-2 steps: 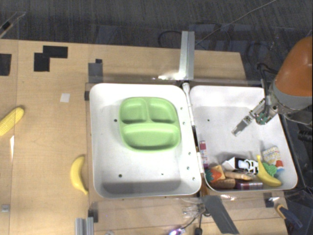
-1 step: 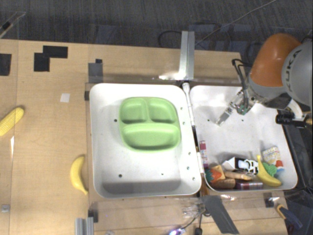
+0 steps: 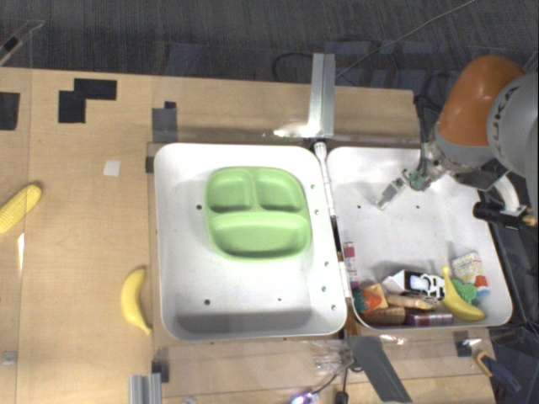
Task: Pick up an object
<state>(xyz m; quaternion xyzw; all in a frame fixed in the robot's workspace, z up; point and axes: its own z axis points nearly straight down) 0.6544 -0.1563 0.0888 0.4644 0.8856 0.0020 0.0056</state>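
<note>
We cannot tell our gripper's [image 3: 389, 194] state; it is small and blurred. Nearer the camera lies a heap of toy food [image 3: 418, 295], overlapping and hard to sort, a banana [image 3: 461, 300] among it

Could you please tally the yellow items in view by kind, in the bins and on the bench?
Bananas: 2, one on the bench, one in the right bin
Corn cobs: 1, at the bench's left edge
Total: 3
</note>
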